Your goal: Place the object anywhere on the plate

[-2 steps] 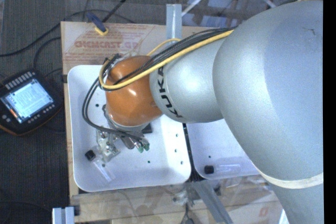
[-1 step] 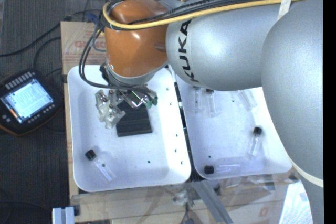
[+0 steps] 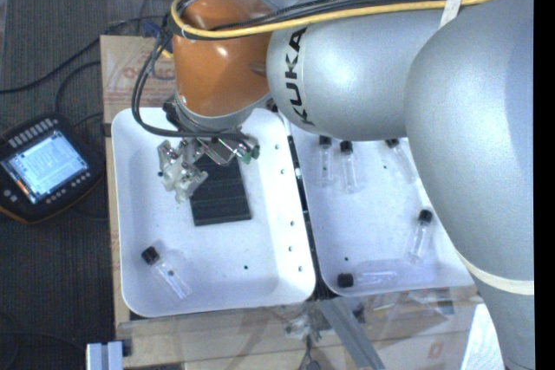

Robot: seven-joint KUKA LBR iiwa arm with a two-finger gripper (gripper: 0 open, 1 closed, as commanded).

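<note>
My arm (image 3: 390, 56) is smooth silver-grey, bulky and rounded, with black KUKA lettering (image 3: 295, 87) on one segment. A glossy orange band (image 3: 217, 56) sits above my wrist. A yellow cable (image 3: 364, 10) and a black cable (image 3: 137, 104) run along me. My hand (image 3: 184, 173) is small, bare metal.

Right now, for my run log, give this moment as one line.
tool: over left bin | clear vial: lying in left bin's near corner, apart from tool | right bin: several vials
</note>
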